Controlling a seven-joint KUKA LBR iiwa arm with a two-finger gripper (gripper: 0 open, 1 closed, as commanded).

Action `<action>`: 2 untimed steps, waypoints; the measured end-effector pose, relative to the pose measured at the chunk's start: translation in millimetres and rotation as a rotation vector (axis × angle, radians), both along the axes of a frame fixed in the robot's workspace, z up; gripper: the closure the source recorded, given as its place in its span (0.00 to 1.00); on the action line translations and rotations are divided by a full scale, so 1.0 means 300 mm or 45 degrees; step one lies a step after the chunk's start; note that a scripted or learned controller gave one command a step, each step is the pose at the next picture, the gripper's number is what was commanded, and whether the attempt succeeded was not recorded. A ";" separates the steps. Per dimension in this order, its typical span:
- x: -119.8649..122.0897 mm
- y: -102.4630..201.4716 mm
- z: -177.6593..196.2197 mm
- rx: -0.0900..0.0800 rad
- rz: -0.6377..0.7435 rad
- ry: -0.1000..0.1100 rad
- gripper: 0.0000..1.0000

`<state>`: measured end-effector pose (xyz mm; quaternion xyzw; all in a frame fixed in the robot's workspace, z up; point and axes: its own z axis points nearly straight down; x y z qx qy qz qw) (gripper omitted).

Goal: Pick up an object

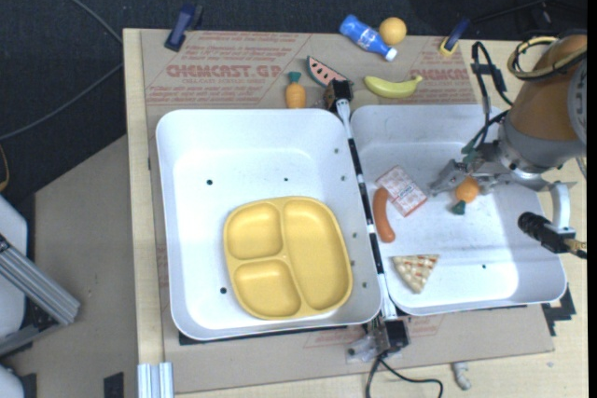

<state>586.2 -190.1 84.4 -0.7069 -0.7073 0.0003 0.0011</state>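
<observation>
My gripper (467,176) is low over the right bin (522,289), near its back right part, and stands open. A small orange toy with a green tip (465,193) lies on the bin floor right under it, between the spread fingers and not lifted. Also in this bin, to the left, are a pink and white packet (403,190), a red sausage (381,214) by the dividing wall, and a pizza slice (415,270) nearer the front.
The left bin (187,163) holds a yellow divided plate (284,256). Behind the bins on the board lie a banana (392,86), a blue bottle (366,36), an orange ball (393,29), a watermelon slice (322,70) and a small orange toy (296,94).
</observation>
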 end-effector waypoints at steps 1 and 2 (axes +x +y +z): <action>0.002 -0.001 0.034 -0.001 -0.001 -0.003 1.00; 0.195 0.170 -0.003 0.007 -0.009 0.037 1.00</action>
